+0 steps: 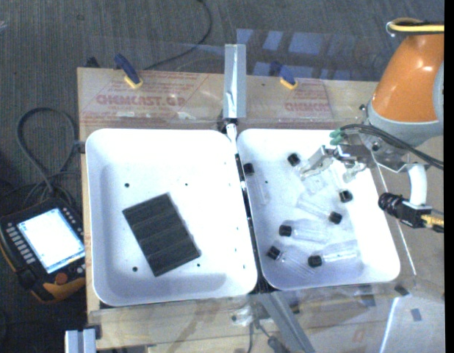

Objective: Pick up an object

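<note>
over the right-hand shallow white bin (392, 271) we see the grey arm with the orange band (411, 72) reaching in from the right, its two-finger gripper (324, 162) low at the bin's upper middle. task things: a scatter of small clear plastic vials with black caps (315, 230) lying on their sides across that bin, some near the gripper, most nearer the front wall. one black cap (293, 158) sits just beside the gripper, up-left of it, and another black cap (247, 169) lies against the bin's left wall.

risks, as we judge them: the vials are clear and hard to make out against white, so a grasp point could land on bare floor or clip a cap. they are round and lying flat, so a nudge would likely roll them off. several lie close together near the front, so a closing grip could catch two or push one into its neighbour. a dark cable (403, 147) trails near the wrist and could drag on the rim.

jaws: metal parts blur into the clear vials under them; we cannot tell whether they are apart or together, nor whether anything sits between them. we cannot confirm contact with a vial either.

left-hand white bin (95, 197) has a flat dark ribbed rectangular pad (161, 234), well apart from the gripper. both bins sit on the wooden counter (146, 98).
</note>
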`<move>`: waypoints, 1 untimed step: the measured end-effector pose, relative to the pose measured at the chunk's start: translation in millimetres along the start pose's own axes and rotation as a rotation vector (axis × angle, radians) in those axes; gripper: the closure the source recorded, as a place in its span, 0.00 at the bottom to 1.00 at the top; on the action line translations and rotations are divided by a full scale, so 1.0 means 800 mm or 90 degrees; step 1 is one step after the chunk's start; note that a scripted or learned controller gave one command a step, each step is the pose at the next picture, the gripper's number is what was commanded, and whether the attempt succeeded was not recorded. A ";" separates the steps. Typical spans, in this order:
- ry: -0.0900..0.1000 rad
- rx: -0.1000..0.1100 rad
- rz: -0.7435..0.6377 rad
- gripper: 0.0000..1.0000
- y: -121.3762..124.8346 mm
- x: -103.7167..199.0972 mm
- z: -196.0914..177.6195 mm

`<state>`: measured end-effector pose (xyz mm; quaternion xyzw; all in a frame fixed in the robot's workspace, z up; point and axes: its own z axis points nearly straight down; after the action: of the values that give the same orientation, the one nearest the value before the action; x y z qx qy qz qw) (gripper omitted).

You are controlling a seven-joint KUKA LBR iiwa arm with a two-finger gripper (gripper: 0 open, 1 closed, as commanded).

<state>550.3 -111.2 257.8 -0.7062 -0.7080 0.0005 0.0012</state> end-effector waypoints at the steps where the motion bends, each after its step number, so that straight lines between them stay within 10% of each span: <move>1: -0.001 -0.004 -0.042 0.00 -0.056 0.008 0.206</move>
<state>505.4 -105.2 92.8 -0.6824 -0.7310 -0.0017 -0.0016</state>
